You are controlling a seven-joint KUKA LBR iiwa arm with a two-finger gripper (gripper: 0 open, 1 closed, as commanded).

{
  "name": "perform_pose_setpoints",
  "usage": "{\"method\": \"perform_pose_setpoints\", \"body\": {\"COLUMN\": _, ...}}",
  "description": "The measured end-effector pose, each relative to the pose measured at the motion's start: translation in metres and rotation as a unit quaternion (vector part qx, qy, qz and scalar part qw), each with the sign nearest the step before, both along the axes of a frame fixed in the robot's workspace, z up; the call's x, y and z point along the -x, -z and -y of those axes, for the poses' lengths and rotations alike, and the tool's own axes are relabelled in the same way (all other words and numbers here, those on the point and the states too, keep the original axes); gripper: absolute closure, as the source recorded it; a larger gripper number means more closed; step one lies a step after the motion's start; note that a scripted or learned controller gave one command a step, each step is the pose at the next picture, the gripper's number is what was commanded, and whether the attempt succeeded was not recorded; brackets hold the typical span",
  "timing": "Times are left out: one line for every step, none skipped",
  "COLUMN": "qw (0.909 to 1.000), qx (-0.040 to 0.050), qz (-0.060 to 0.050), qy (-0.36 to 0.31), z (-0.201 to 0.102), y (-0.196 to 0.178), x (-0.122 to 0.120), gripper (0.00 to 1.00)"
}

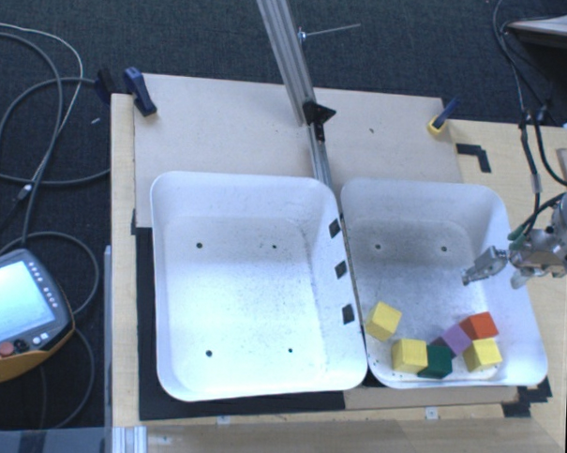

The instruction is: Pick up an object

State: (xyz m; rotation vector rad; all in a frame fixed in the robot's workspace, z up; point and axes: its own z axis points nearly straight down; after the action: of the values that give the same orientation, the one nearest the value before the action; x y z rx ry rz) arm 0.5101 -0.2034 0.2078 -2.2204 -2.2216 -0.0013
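1. The right bin (425, 204), one of two shallow white bins side by side on the tabletop (232, 125), holds six small blocks, all gathered in its near part.
2. A yellow cube (385, 320) lies nearest the wall shared with the left bin (247, 196), a little apart from the others.
3. A second yellow cube (409, 355) sits closer to the right bin's near rim, touching a dark green block (437, 361).
4. A purple block (456, 339) lies just beyond the green one, with an orange-red block (480, 325) against it on the side of the right bin's outer wall.
5. A third yellow cube (483, 353) sits just nearer than the orange-red block, close to the outer wall.
6. The pincer (479, 269) hangs over the right bin's outer side, above and apart from the blocks, nothing between its fingers; how wide they stand I cannot tell.
7. The left bin's floor shows only dark speckles and small holes.
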Motion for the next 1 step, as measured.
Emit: {"method": "perform_pose_setpoints", "body": {"qw": 1.0000, "qx": -0.0014, "qz": -0.004, "qy": 0.001, "z": 0.0146, "y": 0.1125, "x": 0.0252, "gripper": 0.00}}
